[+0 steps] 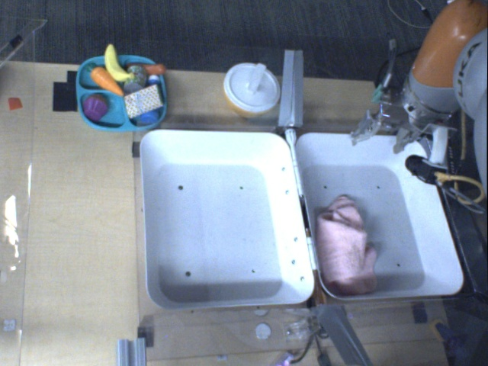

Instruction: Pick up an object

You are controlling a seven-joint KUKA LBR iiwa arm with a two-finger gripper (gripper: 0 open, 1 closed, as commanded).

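Tool: the tool (pixel 379 126) hangs over the far rim of the right bin (pixel 427 284), near its 12 o'clock edge, at the end of the grey arm (pixel 450 44) with its orange band; its two fingers look spread apart with nothing between them.
Task's thing: a pink crumpled cloth (pixel 345 244) lies inside the right bin, low and to the left of the bin's middle, close to the wall shared with the left bin (pixel 213 219).
Key relation: from the tool the cloth lies at about 6 to 7 o'clock, well apart from it, with bare bin floor between the two.
Long axis: the cloth is longer than wide, running roughly 12 to 6 o'clock, with its broader bunched end toward 6 o'clock.
Step in hand: by my reading the approach is not yet made; the tool is raised and off to the far side, not above the cloth.
Next move calls for: a shift toward 6 o'clock and a descent, with the fingers closing across the cloth's short width, from 3 to 9 o'clock.
Risk: soft folds may slip out, and the nearby bin wall could crowd the finger on that side.
Elsewhere on the desk: a blue tray of toy food (pixel 122 94) and a lidded cup (pixel 252 88) stand beyond the bins, at about 10 and 12 o'clock of the left bin.
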